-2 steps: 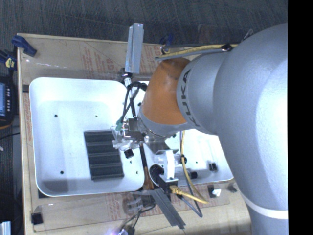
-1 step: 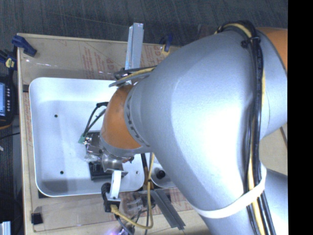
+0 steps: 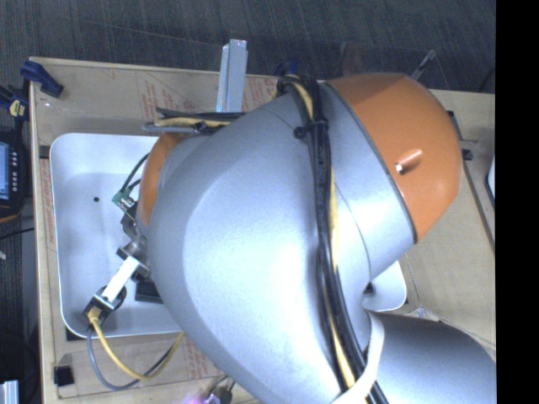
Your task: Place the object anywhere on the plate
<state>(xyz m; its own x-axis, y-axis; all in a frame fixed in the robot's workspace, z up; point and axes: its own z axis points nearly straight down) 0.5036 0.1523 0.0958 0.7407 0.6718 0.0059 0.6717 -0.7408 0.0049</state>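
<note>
One object and one plate are masked by the grey arm (image 3: 253, 242), so their places cannot be told. The gripper (image 3: 133, 241) is seen low in the bin (image 3: 72, 167) at the view's left, and whether it is apart, together or clamped on anything cannot be told. A miss or an empty lift could be caused by so blind an approach, and the object could be dropped short of the plate. Red print on the bench (image 3: 93, 82) is too faint to be read.
</note>
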